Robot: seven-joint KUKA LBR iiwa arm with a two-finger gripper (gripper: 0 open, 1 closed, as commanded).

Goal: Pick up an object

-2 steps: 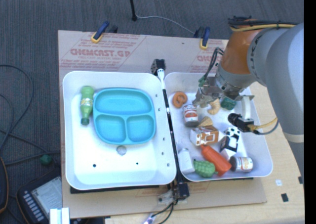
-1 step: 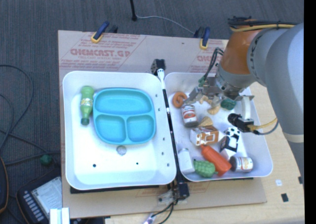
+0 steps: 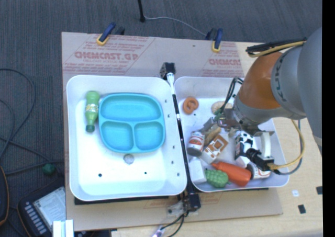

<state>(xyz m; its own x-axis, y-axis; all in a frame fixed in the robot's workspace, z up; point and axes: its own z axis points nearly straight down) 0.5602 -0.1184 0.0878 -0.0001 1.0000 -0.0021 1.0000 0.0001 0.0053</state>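
1. Arm (image 3: 272, 81): reached in from the right and bent down over the right bin (image 3: 209, 80), 1 of 2 white bins set side by side on the tabletop (image 3: 104, 47).
2. Hand (image 3: 221, 122): placed low over the middle of the right bin. Whether it is open or closed cannot be told, and nothing is seen to be gripped.
3. Carton (image 3: 215, 147): brown and white, taken here as the likeliest object for the pick. It is found on the floor of the right bin, just to the near side of the hand and slightly left of it. Its long axis appears to be slanted from near-left to far-right, though this is not clearly shown.
4. Small can (image 3: 196, 143): set just left of the carton, touching it or nearly so, close to the bin's left wall.
5. Orange ring (image 3: 190, 104): to the far-left of the hand. A carrot (image 3: 233, 173) and a green item (image 3: 216, 178) are laid together by the near wall.
6. Left bin (image 3: 104, 79): a blue divided plate (image 3: 132, 122) and a green bottle (image 3: 92, 110) are held here, well apart from the hand.
7. Judgement: the coming move is governed by the short offset in item 3. A small shift near and left, with the hand squared across the carton's slanted axis, would be required, and the small can could be nudged in the process.
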